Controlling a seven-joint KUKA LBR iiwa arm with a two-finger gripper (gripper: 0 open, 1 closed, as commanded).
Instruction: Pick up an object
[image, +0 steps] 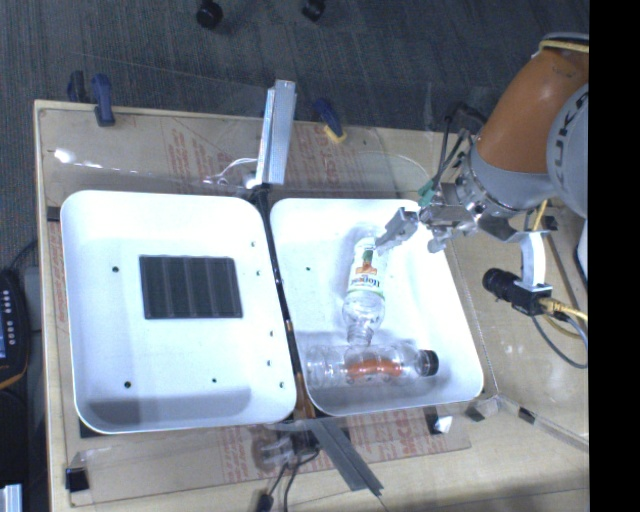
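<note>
While seen from above at a slant: a desk (90, 135) of pale board, bearing two shallow white bins side by side.

Left bin (100, 380): a dark ribbed rectangular panel (190, 287) lying flat on its floor, toward the upper middle.

Right bin (320, 240): two clear plastic bottles. One bottle with a white, green and orange label (366, 283), lying roughly lengthwise along the bin, its upper end near the far right part of the bin and its lower end pointing toward the near wall. Second clear bottle with a dark cap and an orange patch inside (368, 366), lying crosswise against the near wall, cap toward the right. Lower end of the labelled bottle touching or resting just over the crosswise one.

Reaching in from the right: grey arm with an orange band (520, 110) above the wrist. Gripper (418, 228) low over the far right part of the right bin, just beside the upper end of the labelled bottle. Fingers too small and cluttered to read; cannot tell whether wide or narrow, and no object visibly between them.

Blue clamps (102, 98) along the far edge of the desk, and an upright metal post (275, 135) between the bins at the back.
</note>
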